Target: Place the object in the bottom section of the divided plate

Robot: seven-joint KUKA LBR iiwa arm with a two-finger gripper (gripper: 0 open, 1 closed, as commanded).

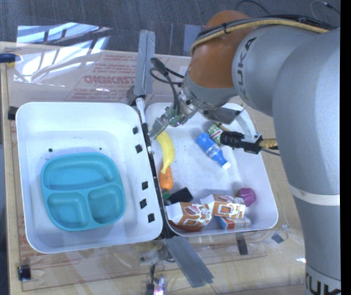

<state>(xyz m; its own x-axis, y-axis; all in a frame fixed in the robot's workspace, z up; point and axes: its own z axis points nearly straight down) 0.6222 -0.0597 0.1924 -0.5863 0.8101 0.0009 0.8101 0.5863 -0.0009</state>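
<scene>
- In the left bin, at 9 o'clock of the bench: a blue divided plate, lying flat near the bin's middle, a little towards 6 o'clock.
- On that plate: one long compartment along its 12 o'clock side, two smaller ones side by side along its 6 o'clock side, plain blue floor in all three.
- Just past the wall between the bins, at 10 o'clock of the right bin: the gripper, low over the bin and slanting down towards 8 o'clock.
- Width of the gripper: cannot tell from this view, and nothing seen held in it.
- Directly at 6 o'clock of the gripper: a yellow banana, lengthwise along the dividing wall, its upper end just beside the gripper, well apart from the plate.
- At 6 o'clock of the banana, touching its lower end: a small orange thing, then a black thing just below that.
- At 6 o'clock of the right bin: a brown-and-white carton, with a second printed carton at its 3 o'clock side.
- Near the bin's middle: a blue bottle, on its side, cap end towards 5 o'clock.
- At 12 o'clock of the bottle: a green-and-white packet.
- At 4 o'clock of the bin: a small purple thing, just above the second carton.
- From 3 o'clock: the grey arm, over the right bin's far side.
</scene>
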